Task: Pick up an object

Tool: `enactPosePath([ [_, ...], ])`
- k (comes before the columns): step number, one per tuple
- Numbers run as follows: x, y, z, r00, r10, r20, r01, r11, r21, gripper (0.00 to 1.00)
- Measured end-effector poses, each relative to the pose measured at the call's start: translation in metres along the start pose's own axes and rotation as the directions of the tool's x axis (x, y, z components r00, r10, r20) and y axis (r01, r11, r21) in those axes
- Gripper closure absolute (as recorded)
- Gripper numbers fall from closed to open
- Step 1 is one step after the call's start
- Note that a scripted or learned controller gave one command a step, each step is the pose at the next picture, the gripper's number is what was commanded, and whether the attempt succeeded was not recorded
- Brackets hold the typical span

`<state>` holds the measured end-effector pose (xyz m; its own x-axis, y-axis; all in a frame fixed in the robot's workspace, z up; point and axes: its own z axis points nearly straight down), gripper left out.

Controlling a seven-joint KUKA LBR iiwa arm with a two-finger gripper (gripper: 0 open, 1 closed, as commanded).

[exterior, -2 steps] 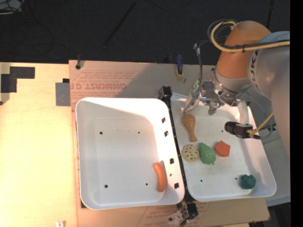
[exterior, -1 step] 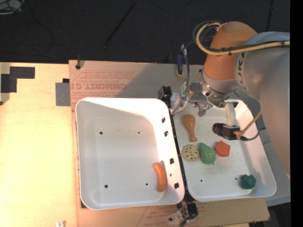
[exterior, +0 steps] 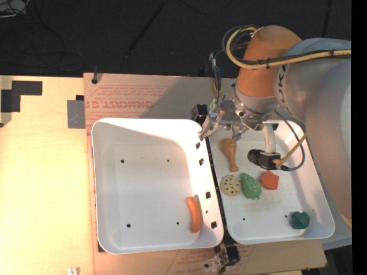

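My gripper [exterior: 223, 130] hangs over the far end of the right bin [exterior: 322, 202], close to the wall between the two bins. Its fingers stand open with nothing between them. Just below it lies a tan chicken drumstick [exterior: 230, 153], pointing toward the near side. Further toward the front lie a round tan holed slice [exterior: 230, 185], a green lumpy piece [exterior: 250, 186] and an orange-red block [exterior: 270, 180], close together. A teal object [exterior: 299, 219] sits in the near right corner. An orange sausage [exterior: 195, 213] lies in the left bin [exterior: 98, 153], near its right wall.
The grey and orange arm covers the far right part of the right bin. Both bins rest on a cardboard sheet [exterior: 143, 99], with a pale wooden bench top [exterior: 40, 182] to the left.
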<state>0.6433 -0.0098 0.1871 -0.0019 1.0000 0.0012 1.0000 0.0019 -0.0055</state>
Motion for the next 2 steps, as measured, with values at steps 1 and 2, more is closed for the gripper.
enactPosePath([
  [1, 0.000, 0.000, -0.010, 1.000, -0.002, -0.001, 0.002, 1.000, 0.002, 1.00],
  [2, 0.034, 0.001, -0.119, 1.000, -0.001, 0.000, 0.001, 1.000, -0.011, 1.00],
])
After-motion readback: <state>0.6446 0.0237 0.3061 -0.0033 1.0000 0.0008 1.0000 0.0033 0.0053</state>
